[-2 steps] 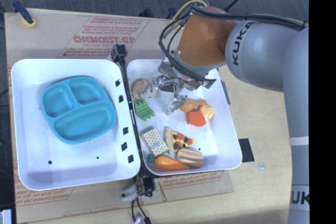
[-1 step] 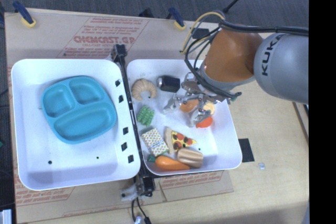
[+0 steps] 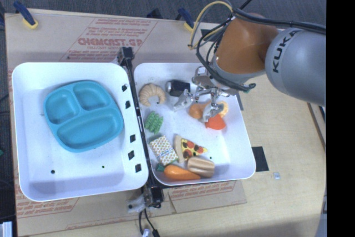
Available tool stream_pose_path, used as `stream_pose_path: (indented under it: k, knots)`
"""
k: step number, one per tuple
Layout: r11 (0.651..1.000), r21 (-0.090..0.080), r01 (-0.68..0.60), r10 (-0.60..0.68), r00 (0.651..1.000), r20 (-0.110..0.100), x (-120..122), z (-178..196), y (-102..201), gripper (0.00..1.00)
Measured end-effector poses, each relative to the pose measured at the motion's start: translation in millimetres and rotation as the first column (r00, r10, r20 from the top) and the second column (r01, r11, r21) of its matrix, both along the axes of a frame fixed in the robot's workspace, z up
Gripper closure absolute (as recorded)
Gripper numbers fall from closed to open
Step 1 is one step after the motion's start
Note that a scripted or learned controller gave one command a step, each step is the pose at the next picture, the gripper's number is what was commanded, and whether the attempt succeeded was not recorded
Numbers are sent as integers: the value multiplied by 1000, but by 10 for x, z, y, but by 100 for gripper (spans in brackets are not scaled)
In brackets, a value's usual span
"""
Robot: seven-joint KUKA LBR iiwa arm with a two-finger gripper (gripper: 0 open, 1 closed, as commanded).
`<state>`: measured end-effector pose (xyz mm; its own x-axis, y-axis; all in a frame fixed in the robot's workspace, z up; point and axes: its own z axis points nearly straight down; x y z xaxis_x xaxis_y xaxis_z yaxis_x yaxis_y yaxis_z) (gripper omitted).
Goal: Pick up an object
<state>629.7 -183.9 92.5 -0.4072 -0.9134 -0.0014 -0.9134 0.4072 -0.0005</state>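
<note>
The gripper [image 3: 202, 105] hangs low over the orange toy food [image 3: 196, 111] to grasp it, its grip impossible to tell.

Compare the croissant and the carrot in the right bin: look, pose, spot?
The croissant is tan and curved into an arc; the carrot is orange and straight. The croissant lies near the bin's far left corner, the carrot along its near edge beside a bread roll. Both are toy foods, lying flat.
</note>
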Motion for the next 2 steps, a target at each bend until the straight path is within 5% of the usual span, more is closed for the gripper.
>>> stream_pose_path:
  k: [1, 2]
  knots:
    - [928, 2, -374, 374, 928, -5, -164, -11, 459, 0]
    - [830, 2, -558, 558, 830, -4, -657, -11, 398, 0]
